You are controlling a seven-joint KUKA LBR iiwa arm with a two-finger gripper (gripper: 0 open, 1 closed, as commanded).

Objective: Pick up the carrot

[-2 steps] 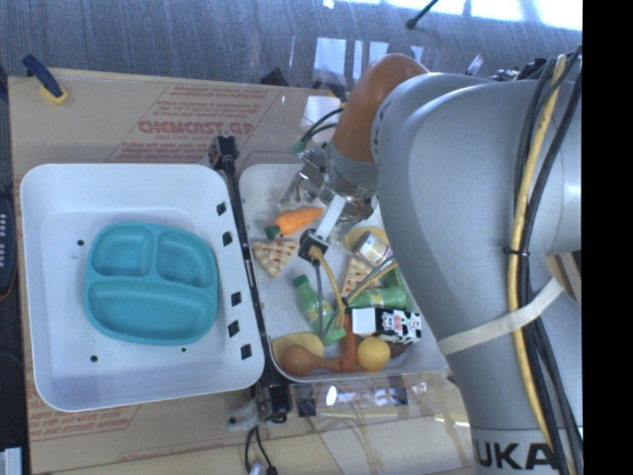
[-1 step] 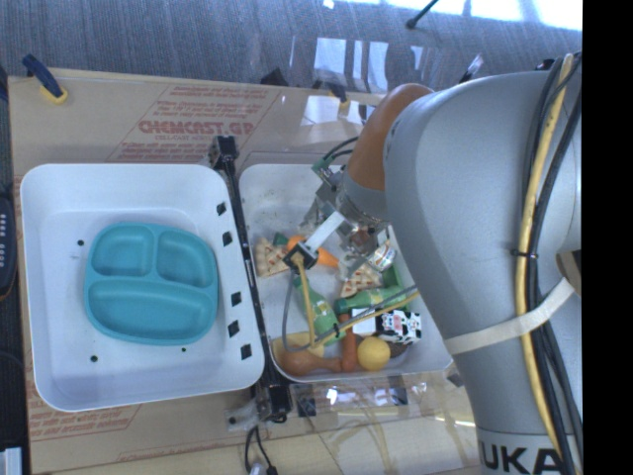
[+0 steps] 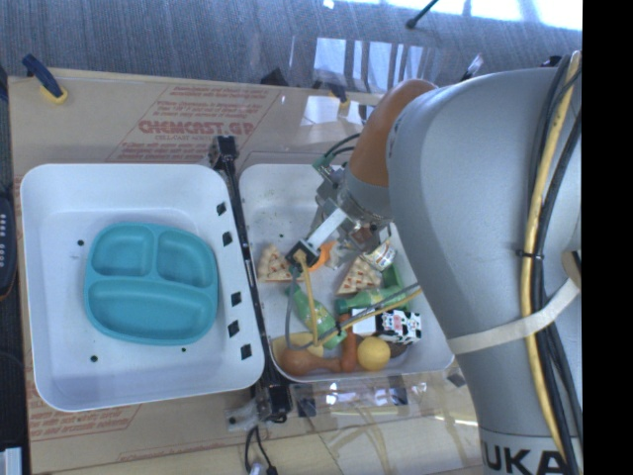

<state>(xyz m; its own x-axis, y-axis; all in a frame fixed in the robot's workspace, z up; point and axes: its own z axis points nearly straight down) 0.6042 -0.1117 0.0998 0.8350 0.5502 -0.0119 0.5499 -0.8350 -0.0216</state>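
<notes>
gripper (image 3: pixel 348 228) is seen over the right shallow white bin (image 3: pixel 272 196); its opening cannot be told. small orange carrot (image 3: pixel 348 350) is spotted at the bin's near edge, beside a round yellow lemon (image 3: pixel 373 353).

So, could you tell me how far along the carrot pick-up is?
Nothing is done yet: the carrot lies in the right bin at its near edge, beside the lemon. The gripper hangs over the bin's middle, apart from the carrot. Reaching it, gripping and lifting are all left.
</notes>
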